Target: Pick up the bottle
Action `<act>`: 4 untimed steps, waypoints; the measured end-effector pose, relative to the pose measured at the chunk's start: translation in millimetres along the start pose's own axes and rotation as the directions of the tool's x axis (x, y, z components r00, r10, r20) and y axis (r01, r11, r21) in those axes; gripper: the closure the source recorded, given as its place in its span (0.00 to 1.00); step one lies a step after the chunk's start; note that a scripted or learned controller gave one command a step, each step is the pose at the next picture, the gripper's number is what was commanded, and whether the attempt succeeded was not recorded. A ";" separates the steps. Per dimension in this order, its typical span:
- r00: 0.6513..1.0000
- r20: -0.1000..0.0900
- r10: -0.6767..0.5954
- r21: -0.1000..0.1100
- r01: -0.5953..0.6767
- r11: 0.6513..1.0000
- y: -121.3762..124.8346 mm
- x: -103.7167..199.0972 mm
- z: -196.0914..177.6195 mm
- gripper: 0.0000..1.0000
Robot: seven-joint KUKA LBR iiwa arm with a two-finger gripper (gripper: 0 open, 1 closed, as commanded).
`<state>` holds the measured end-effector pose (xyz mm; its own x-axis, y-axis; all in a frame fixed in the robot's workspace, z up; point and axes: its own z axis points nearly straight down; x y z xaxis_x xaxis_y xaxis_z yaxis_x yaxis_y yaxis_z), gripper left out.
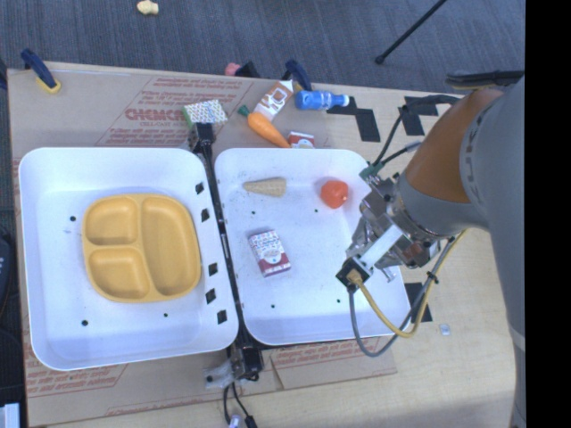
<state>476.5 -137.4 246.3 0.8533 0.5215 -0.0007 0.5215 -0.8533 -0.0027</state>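
Blue bottle [319,101] (beyond the right bin [303,306]) well apart from the gripper [378,232].

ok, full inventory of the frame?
bins: 2, white, side by side
plate: 1, yellow, divided, left bin
cone: 1, tan, right bin, rear
ball: 1, red, right bin, rear
packet: 1, red-white, right bin, centre
blue bottle: 1, blue, behind right bin
white bottle: 1, white-orange, beside blue bottle
carrot: 1, orange, behind right bin
small box: 1, red-white, behind right bin
checkered packet: 1, green-white, behind bins' join
clamps: 2, blue, cardboard's rear edge
arm: 1, grey-orange, over right bin's right rim
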 end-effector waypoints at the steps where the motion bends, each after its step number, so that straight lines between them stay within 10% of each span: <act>1: 0.984 0.003 0.180 0.004 -0.180 0.984 -4.8 1.7 96.9 1.00; 2: 1.000 0.001 -0.012 0.001 0.012 1.000 -5.5 3.2 7.4 1.00; 3: 0.998 0.003 -0.060 0.004 0.060 0.998 -8.0 3.9 53.7 1.00; 4: 0.980 0.002 0.199 0.003 -0.199 0.980 62.3 -39.0 110.4 1.00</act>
<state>475.4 -210.6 135.8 0.9401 0.3408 -0.0031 0.3408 -0.9401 -0.0057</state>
